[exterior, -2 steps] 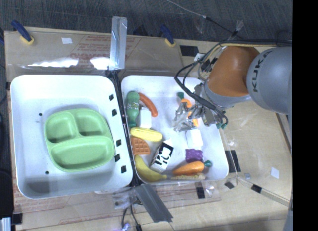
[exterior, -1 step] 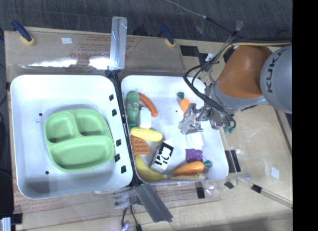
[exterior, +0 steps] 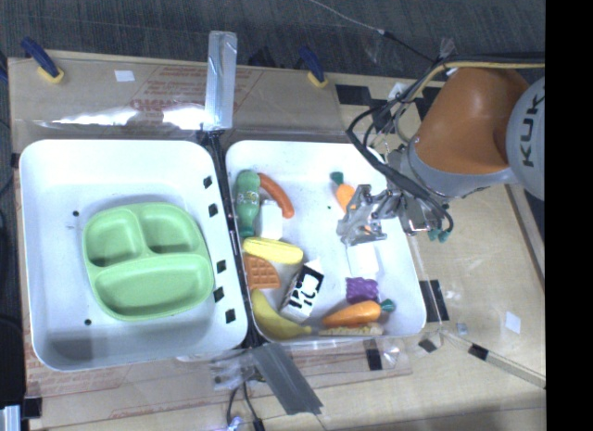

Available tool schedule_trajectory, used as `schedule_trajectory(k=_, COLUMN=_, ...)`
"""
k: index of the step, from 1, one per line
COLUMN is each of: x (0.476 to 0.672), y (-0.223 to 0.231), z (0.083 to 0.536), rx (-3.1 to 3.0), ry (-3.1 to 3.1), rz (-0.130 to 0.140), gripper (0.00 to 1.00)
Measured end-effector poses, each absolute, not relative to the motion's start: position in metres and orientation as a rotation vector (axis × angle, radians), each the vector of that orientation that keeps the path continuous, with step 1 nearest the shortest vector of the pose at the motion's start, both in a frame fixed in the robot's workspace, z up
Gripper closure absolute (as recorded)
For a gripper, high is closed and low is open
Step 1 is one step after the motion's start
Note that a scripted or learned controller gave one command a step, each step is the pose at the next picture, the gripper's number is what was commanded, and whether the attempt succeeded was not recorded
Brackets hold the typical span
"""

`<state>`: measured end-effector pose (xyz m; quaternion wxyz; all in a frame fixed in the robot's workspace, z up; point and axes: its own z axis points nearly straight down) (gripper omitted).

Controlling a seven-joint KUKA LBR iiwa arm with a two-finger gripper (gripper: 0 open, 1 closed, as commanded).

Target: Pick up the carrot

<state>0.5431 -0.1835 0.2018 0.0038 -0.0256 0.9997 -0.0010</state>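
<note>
The carrot (exterior: 352, 313), likely a light, stiff, slick plastic toy best pinched across its thick middle, lies near the right bin's (exterior: 320, 156) front wall beside a purple piece (exterior: 362, 288), while the pincer (exterior: 359, 221) hovers farther back, its opening impossible to judge.

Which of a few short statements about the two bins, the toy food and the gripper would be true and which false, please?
1. The green divided plate lies in the left bin. True.
2. A carrot lies near the right bin's front edge, beside a purple toy. True.
3. The gripper is above the left bin. False: it is over the right bin, toward its right side.
4. The banana rests on the green plate. False: it lies in the right bin's front left corner.
5. A small carrot sits just left of the gripper, further back. True.
</note>
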Motion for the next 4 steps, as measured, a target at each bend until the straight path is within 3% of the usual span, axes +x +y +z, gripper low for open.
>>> schedule_trajectory(k=1, x=0.544, y=-0.183, z=0.210, rx=-0.087, ry=3.135, rz=-0.002, gripper=1.00)
schedule_trajectory(k=2, x=0.544, y=-0.183, z=0.210, rx=-0.087, ry=3.135, rz=-0.002, gripper=0.00)
schedule_trajectory(k=3, x=0.578, y=-0.208, z=0.109, rx=-0.113, ry=3.150, rz=0.007, gripper=0.00)
schedule_trajectory(k=4, x=0.583, y=-0.207, z=0.126, rx=-0.121, ry=3.137, rz=0.000, gripper=1.00)
